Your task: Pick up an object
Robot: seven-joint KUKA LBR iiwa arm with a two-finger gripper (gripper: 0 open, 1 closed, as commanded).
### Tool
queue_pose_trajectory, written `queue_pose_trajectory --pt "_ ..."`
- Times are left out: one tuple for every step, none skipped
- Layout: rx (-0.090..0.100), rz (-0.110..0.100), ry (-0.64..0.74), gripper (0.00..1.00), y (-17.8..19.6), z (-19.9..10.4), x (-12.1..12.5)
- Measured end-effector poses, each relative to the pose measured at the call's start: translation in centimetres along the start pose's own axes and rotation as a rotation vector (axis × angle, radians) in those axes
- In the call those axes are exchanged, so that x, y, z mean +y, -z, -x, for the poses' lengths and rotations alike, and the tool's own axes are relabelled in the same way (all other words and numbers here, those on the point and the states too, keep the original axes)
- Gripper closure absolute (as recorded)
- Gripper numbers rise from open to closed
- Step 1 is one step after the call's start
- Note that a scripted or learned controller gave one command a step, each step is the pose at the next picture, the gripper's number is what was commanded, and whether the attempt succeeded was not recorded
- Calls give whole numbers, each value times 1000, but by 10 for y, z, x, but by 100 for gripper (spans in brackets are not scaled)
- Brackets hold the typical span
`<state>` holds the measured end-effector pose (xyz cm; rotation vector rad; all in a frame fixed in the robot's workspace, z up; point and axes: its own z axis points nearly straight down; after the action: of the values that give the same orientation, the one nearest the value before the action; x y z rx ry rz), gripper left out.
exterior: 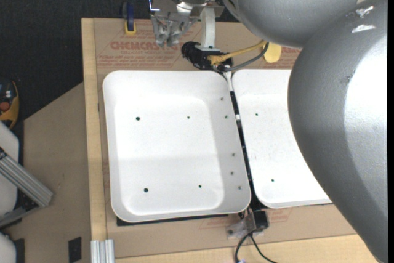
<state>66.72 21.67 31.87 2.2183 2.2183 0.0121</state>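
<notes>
Object: one yellow piece (pixel 273 52) well to the side of my gripper (pixel 168 39), apart. Grip state: can't tell. Two white bins (pixel 109 132) below it.

Dark carpet-looking floor (pixel 49 15) all around, tan cardboard-covered counter (pixel 95 132) with red print up top, and a bit of aluminium framing (pixel 24 178) at the left.

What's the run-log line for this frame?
arm: over right bin | gripper: past left bin far rim | held: nothing seen
</notes>
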Motion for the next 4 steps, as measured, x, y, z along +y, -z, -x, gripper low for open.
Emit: queue_pose_trajectory --pt "-2 0 -5 100 42 49 1" --pt "-3 -18 2 100 -41 19 -8" --pt "-1 -1 -1 100 14 39 -10" --pt "-3 -18 4 100 -72 -11 -3"
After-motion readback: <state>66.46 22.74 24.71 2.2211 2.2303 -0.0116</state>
